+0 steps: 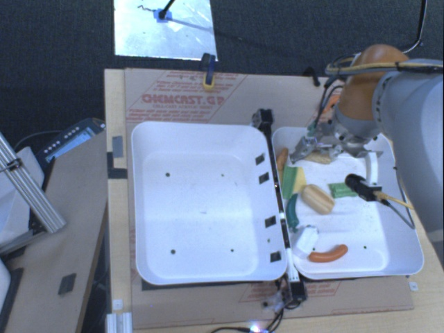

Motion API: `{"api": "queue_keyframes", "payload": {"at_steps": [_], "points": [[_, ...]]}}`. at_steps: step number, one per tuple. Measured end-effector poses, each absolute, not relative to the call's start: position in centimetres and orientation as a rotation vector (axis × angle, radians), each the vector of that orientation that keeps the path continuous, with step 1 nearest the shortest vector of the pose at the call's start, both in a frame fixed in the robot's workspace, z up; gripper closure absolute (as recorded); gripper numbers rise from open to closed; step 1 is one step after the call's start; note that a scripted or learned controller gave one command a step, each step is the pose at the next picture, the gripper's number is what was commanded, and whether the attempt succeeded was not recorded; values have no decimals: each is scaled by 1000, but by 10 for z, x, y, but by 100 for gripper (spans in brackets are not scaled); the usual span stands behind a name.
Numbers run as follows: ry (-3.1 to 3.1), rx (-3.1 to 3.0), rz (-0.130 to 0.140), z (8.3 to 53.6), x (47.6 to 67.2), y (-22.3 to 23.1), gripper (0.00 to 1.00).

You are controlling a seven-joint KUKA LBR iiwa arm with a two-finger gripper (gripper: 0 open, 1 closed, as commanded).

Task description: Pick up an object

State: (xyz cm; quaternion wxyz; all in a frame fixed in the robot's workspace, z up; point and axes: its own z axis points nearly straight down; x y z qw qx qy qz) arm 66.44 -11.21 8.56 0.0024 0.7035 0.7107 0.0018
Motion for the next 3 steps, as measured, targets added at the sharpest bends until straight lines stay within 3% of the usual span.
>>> {"api": "queue_keyframes", "payload": {"at_steps": [1, 2, 3], "points": [[2217, 2230, -8, 84, 570, -168, 0], [2222, 2216, 3, 96, 576, -164, 100], [2241, 2228, -39, 87, 665, -107, 100]]}}
